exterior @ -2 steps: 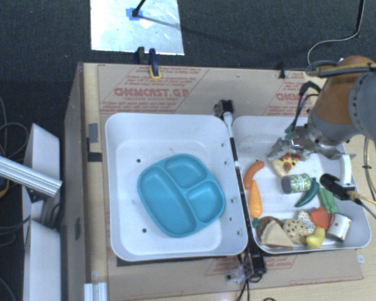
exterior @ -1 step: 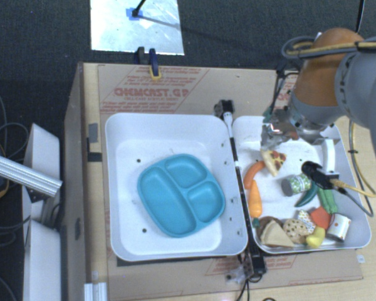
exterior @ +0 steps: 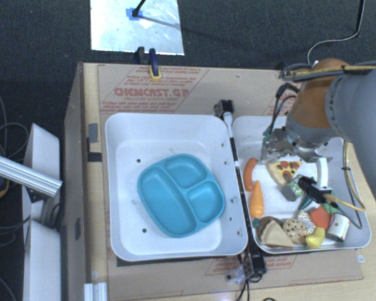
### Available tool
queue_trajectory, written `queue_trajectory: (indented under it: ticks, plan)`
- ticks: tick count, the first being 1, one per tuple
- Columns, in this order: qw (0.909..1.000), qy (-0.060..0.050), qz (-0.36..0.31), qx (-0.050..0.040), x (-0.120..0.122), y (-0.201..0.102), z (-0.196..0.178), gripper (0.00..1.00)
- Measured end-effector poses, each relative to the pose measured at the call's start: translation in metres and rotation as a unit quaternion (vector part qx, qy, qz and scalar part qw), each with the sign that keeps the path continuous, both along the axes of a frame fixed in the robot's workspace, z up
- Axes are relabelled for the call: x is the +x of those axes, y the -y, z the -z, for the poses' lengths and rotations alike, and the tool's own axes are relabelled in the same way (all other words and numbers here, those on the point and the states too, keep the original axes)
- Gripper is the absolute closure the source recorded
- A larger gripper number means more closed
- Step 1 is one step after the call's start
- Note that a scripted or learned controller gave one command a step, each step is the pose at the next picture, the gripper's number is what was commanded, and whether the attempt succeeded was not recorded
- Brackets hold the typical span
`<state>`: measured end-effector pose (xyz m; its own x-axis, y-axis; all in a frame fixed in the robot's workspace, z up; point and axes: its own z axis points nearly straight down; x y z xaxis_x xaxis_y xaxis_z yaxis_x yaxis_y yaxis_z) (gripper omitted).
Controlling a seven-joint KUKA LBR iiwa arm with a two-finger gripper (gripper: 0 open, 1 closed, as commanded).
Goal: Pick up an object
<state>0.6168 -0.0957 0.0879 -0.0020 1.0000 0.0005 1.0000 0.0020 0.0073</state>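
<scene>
One pizza slice toy [exterior: 284, 168] just below jaws; jaws' state unclear.

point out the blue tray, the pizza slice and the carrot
blue tray [exterior: 180, 195], camera view, middle ridge between its compartments
pizza slice [exterior: 283, 169], camera view, centre of the topping face
carrot [exterior: 256, 200], camera view, mid-body

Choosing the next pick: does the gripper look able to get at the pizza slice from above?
Probably yes. The pizza slice lies uncovered just below the gripper, though a dark grey piece crowds its lower edge.
</scene>
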Motion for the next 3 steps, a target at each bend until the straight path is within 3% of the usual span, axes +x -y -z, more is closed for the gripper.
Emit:
queue_trajectory:
  ticks: [3]
  plan:
    - [1.0, 0.002, -0.001, -0.0002, 0.001, 0.0, -0.03, 1.0]
